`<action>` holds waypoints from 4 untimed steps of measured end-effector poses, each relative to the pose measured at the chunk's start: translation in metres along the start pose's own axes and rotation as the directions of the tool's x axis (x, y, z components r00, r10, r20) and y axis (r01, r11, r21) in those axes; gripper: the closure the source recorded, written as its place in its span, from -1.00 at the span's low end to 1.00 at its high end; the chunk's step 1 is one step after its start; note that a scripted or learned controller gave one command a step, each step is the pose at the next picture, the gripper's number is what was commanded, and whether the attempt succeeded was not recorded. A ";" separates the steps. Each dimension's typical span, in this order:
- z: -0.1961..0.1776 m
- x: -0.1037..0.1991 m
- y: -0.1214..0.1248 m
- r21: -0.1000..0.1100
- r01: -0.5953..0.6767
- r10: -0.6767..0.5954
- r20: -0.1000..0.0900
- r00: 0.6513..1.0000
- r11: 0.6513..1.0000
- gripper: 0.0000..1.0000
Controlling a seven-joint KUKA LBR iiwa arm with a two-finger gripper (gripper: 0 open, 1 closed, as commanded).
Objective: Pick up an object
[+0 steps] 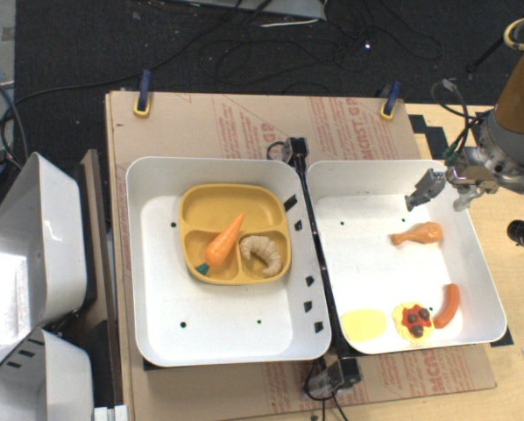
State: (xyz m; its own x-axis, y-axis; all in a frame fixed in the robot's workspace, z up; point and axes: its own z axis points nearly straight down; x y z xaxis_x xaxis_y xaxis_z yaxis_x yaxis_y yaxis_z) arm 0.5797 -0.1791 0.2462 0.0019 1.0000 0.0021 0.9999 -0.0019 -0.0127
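My gripper [443, 195] hangs over the far right part of the right bin [367, 187], its two fingers spread open with nothing between them. Just below it, toward the camera, an orange toy drumstick [418, 233] lies on the bin floor, apart from the fingers. Near the bin's front edge lie a red-orange sausage [447, 305], a small yellow piece with red and dark toppings [413, 318] and a flat yellow disc [364, 324].
The left bin [157, 323] holds a yellow divided plate [231, 202] with a toy carrot [224, 240] and a pale curled shrimp-like piece [262, 253]. A black divider [310, 253] runs between the bins. White containers [30, 235] stand at the far left.
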 end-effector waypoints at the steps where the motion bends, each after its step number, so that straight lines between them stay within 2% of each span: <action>1: -0.007 0.001 0.002 -0.013 0.003 -0.003 0.003 1.000 1.000 -1.00; 2: 0.044 0.011 0.005 -0.008 0.005 -0.005 0.001 1.000 1.000 -1.00; 3: 0.089 0.008 0.010 -0.009 0.002 -0.002 0.002 1.000 1.000 -1.00; 4: 0.151 0.008 0.008 -0.011 0.001 -0.001 0.002 1.000 1.000 -1.00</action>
State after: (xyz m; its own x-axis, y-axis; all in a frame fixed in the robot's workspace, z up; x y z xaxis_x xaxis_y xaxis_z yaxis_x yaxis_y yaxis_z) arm 0.5858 -0.1706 0.0946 0.0010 1.0000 0.0001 1.0000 -0.0010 -0.0021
